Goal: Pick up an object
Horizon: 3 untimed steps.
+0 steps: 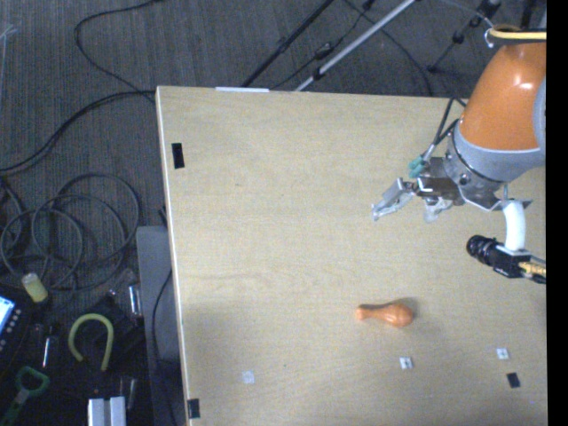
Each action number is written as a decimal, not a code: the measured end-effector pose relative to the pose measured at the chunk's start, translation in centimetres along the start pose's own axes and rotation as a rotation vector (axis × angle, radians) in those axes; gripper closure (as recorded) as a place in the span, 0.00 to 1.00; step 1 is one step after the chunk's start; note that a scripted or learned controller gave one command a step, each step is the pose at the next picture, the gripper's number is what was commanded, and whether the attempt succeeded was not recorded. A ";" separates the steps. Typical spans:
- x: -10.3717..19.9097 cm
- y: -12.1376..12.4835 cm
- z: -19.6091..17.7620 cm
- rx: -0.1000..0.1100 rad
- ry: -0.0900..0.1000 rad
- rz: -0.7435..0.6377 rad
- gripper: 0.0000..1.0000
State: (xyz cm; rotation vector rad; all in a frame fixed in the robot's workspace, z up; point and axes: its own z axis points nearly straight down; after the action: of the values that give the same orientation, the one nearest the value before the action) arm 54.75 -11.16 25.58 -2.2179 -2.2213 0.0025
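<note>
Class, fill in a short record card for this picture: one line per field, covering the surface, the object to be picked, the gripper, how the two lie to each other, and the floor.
surface: pale wooden board with small black and white markers
object: small orange pear-shaped item, lying flat near the front, narrow end to the left
gripper: metal two-finger gripper, above the board at right, holding nothing
relation: object lies apart from gripper, nearer the front edge
floor: grey carpet with black cables
</note>
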 end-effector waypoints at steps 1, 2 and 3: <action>-10.4 4.8 7.0 0.000 -0.001 0.092 0.00; -10.3 10.4 17.2 0.000 -0.003 0.114 0.00; -8.4 12.1 17.1 -0.002 -0.005 -0.013 0.00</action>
State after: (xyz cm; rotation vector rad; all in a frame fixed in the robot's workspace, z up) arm 66.83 -19.56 8.43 -2.2064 -2.2397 0.0048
